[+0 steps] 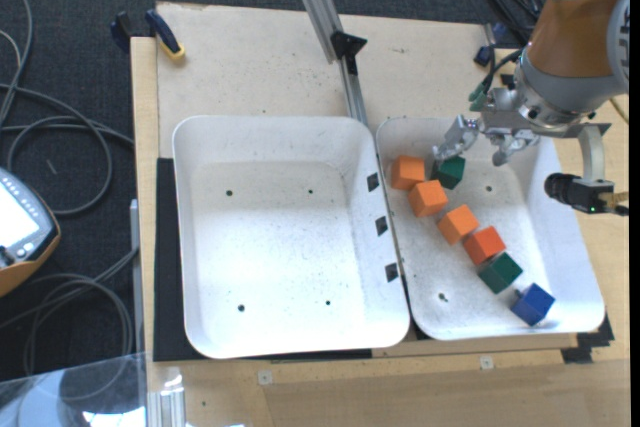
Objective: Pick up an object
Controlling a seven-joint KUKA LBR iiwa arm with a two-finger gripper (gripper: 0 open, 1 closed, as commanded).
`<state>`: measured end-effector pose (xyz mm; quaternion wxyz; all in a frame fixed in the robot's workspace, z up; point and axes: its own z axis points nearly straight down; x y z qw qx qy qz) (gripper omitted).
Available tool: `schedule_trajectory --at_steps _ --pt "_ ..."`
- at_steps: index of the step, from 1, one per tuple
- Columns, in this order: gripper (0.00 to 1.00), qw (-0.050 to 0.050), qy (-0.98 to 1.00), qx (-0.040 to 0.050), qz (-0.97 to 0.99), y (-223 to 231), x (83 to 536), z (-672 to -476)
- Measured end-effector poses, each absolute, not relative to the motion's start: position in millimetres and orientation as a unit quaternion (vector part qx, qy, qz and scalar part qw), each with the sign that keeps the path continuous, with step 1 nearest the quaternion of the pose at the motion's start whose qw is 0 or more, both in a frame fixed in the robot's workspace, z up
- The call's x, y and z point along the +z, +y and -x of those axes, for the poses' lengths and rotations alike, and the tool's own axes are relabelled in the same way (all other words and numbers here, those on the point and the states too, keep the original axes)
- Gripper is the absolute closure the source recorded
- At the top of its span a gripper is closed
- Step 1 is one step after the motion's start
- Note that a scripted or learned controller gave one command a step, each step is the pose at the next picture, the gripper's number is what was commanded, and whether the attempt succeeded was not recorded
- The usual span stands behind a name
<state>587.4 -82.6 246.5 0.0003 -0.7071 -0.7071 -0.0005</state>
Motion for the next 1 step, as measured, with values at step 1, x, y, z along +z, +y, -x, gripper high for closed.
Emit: schedule_trajectory --at_steps 1 --pt "0.00 0.001 -0.706 0.0018 0.708 -127.2 219.0 -596.2"
